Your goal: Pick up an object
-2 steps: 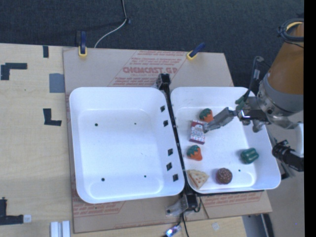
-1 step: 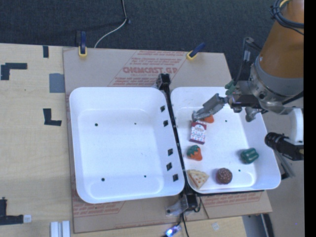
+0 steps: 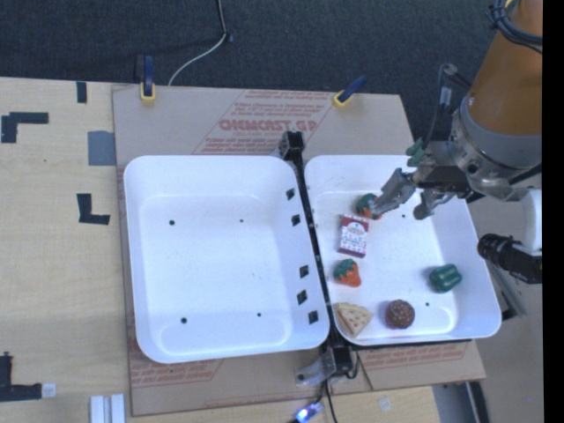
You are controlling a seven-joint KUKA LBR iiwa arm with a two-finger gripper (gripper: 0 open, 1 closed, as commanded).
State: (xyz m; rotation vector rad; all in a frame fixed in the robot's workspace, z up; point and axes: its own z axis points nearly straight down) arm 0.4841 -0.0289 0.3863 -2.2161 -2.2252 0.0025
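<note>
Cardboard (image 3: 256,122) under the bins reads "CHEMCAST GP" in red, upside down.

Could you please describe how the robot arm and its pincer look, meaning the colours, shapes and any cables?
The arm is a thick, rounded column: a broad orange band above a grey wrist section. Dark cables loop near its top and run down its side. The pincer is a grey and black metal assembly with two slim fingers, and a small green part sits on its body. I see no readable markings.

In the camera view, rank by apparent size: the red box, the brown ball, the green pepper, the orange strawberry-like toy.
1. red box
2. brown ball, green pepper and orange strawberry-like toy: look alike, left unranked
</note>
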